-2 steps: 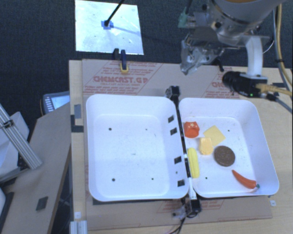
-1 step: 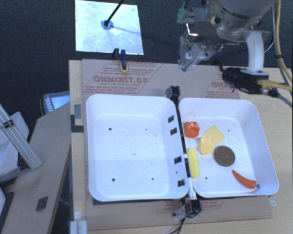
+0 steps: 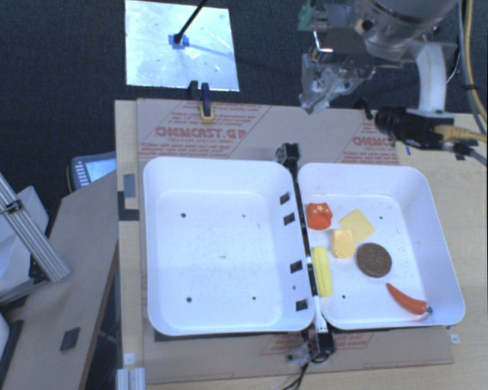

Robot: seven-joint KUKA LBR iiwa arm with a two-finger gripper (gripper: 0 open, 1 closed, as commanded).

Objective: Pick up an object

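Gripper [image 3: 314, 97] parked high behind the right bin [image 3: 438, 217], can't tell its finger state, likely clearing the camera's view of the clustered tomato [image 3: 319, 215], cheese [image 3: 356, 225], cookie [image 3: 374, 260], corn [image 3: 322, 272], chili [image 3: 406, 299].

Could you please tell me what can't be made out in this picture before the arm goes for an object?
- The arm: cut off by the top edge of the camera view.
- The gripper: small and blurred, so open or shut is unclear.
- The orange piece in the right bin: too small to identify.
- The corn: against the bin's left wall, its far side hidden.
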